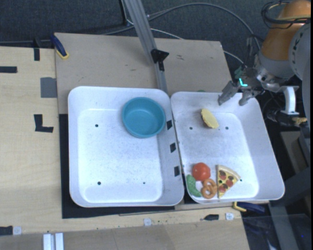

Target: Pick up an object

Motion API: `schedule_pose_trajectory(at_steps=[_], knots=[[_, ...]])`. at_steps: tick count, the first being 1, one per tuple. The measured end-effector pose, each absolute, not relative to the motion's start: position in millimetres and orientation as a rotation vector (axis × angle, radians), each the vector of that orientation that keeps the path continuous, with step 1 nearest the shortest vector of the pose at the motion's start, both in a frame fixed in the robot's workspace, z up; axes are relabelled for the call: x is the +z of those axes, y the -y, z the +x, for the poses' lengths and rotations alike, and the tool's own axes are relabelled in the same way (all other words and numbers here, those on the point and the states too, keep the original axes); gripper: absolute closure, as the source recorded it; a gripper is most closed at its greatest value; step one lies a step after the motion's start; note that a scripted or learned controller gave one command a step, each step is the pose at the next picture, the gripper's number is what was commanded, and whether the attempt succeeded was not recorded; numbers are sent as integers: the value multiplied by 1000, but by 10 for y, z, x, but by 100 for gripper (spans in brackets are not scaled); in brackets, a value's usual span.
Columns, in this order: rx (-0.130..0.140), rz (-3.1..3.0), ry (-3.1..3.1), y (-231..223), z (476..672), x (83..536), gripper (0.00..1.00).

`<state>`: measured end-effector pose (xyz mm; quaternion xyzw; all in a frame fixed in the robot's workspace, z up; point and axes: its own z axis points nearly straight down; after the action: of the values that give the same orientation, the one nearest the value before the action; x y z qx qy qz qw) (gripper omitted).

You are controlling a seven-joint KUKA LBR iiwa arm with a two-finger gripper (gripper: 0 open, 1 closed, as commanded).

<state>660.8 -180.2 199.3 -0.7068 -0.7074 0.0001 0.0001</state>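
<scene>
Yellow toy (209, 119) in rt bin (261, 139), gripper (235, 99) above far rim, fingers spread, nothing held

A pale wooden surface (21, 139) is stretching across the left and front, black tape marks (40, 124) dotting it; a tan board (109, 61) is lying beneath a black mat (64, 160); dark carpet (52, 7) is filling the far side (cables (208, 7) trailing over it); a grey metal post (141, 27) is slanting upward.

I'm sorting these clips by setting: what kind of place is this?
Probably a robot lab's grasping bench: two white bins holding toy food such as a pizza slice, a robot gripper above, and loose cables.
</scene>
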Motion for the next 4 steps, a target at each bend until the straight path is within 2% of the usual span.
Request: schedule_pose_trajectory(at_steps=[1,3,4], knots=[[0,-2220,2222,1802,6607,1992,0],[2,-2219,2221,1735,6628,868,0],[1,-2220,2224,1736,6636,991,100]])
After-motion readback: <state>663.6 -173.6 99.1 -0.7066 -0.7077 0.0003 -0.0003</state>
